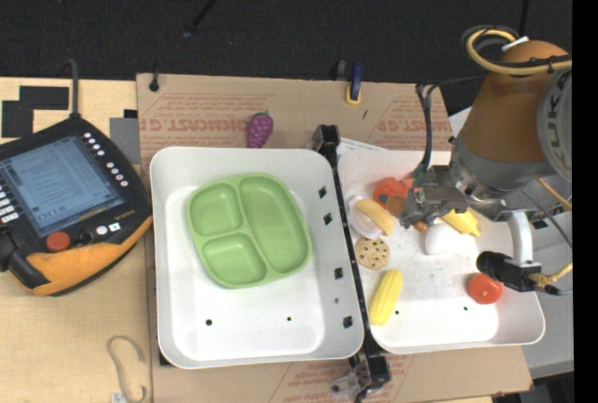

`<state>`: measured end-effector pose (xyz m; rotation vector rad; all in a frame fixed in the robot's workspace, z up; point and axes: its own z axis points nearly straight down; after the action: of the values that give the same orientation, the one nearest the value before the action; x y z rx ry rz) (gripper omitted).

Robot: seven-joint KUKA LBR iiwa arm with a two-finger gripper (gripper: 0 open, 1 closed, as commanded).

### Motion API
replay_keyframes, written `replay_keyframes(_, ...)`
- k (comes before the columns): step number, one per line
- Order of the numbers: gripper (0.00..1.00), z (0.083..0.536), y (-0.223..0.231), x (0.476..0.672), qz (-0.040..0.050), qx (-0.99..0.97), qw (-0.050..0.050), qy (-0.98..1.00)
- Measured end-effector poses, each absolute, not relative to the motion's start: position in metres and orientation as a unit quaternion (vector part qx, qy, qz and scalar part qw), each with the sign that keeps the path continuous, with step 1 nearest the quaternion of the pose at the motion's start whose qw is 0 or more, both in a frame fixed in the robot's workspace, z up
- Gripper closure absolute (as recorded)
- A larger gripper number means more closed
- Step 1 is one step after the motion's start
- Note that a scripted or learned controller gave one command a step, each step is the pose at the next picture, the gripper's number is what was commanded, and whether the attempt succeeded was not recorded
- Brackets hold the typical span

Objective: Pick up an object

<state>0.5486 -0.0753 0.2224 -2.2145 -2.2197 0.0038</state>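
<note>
Pick not done yet: gripper (pixel 422 208) is down in the right bin (pixel 523 334), over the far cluster near the banana (pixel 375 216) and an orange-red piece (pixel 393 189). Can't tell its state or if anything's gripped. Corn (pixel 385 295), cookie (pixel 372 252), tomato (pixel 484 288) lie loose nearer; green tray (pixel 249 228) sits in the left bin.

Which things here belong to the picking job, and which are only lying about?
Job: gripper; right bin with corn cob, cookie, banana, red tomato.

Lying about: green divided plate, purple grapes, teach pendant.
</note>
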Motion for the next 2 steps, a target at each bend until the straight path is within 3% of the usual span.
replay_keyframes(1, 1.0, 0.232, -0.029, 0.521, 0.0008, -0.706, 0.003, -0.708)
replay_keyframes(2, 1.0, 0.216, 0.017, 0.508, 0.0016, -0.706, 0.003, -0.708)
